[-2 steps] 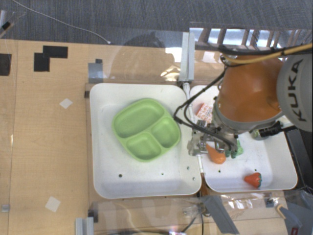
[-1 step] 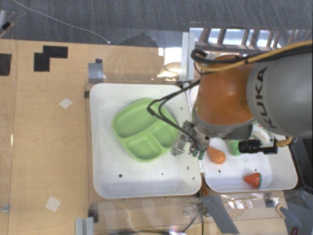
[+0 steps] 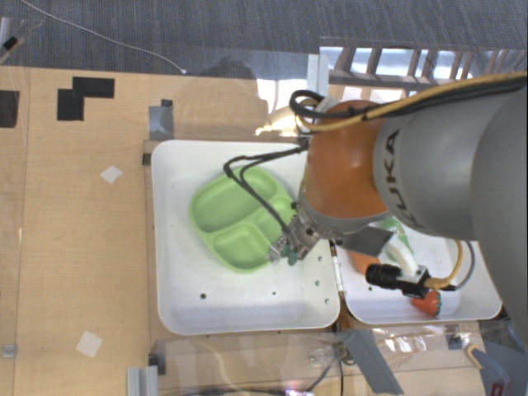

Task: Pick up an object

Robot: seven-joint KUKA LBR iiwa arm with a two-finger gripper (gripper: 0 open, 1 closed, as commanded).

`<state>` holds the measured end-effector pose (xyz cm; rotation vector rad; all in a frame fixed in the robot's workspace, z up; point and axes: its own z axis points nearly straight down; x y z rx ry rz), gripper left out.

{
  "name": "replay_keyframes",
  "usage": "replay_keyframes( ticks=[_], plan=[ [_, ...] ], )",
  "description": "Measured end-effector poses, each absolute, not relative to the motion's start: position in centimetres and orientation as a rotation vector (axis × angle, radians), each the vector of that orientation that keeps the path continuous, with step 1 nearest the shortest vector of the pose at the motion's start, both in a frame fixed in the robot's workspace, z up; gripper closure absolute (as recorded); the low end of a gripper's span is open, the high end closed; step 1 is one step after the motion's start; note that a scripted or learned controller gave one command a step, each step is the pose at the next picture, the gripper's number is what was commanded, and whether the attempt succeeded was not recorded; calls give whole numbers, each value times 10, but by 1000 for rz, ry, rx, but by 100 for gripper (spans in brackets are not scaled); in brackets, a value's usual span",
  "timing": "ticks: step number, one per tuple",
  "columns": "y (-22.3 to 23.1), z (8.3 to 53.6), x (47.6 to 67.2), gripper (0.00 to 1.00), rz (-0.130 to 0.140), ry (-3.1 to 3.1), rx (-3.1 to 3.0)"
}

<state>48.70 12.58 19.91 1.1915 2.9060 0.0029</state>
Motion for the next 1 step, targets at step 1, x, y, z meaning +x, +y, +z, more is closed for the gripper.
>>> replay_keyframes(
  ticks=[1],
  plan=[
    [156, 190, 490, 100, 4, 2692, 1616]
  ],
)
